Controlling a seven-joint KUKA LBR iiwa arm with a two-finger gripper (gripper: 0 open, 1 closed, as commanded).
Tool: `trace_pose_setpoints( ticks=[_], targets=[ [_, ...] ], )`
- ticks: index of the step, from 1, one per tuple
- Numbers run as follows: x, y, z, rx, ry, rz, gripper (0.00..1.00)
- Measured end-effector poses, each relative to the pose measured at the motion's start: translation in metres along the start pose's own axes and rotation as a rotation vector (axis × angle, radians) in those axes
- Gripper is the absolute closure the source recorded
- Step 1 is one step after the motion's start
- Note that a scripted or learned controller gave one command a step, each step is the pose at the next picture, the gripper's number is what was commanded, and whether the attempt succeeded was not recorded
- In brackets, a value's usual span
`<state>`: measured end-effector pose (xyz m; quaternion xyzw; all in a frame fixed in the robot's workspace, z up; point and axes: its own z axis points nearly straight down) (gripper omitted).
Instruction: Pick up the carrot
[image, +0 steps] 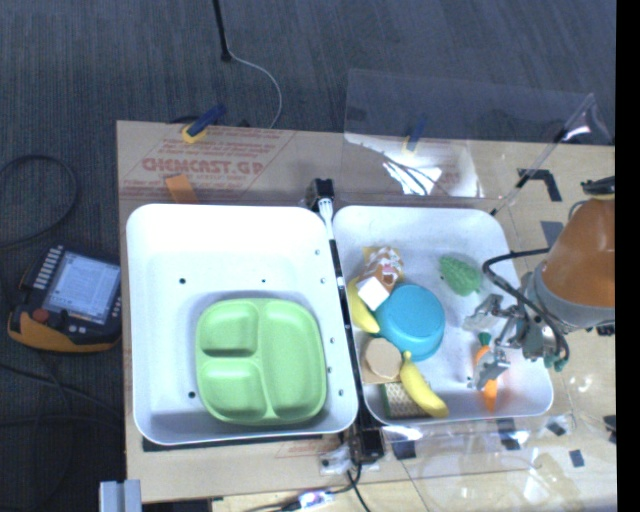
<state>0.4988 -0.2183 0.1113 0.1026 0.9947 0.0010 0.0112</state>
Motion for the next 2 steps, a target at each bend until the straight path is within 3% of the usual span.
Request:
trace_pose_setpoints(
  ticks=[1, 2],
  targets=[
    [0.0093, -0.0066, 0.0201, 0.005, 0.010, 0.255, 0.00],
    [0.0082, -0.0025, 0.0203, 0.002, 0.007, 0.629, 0.00]
  ],
)
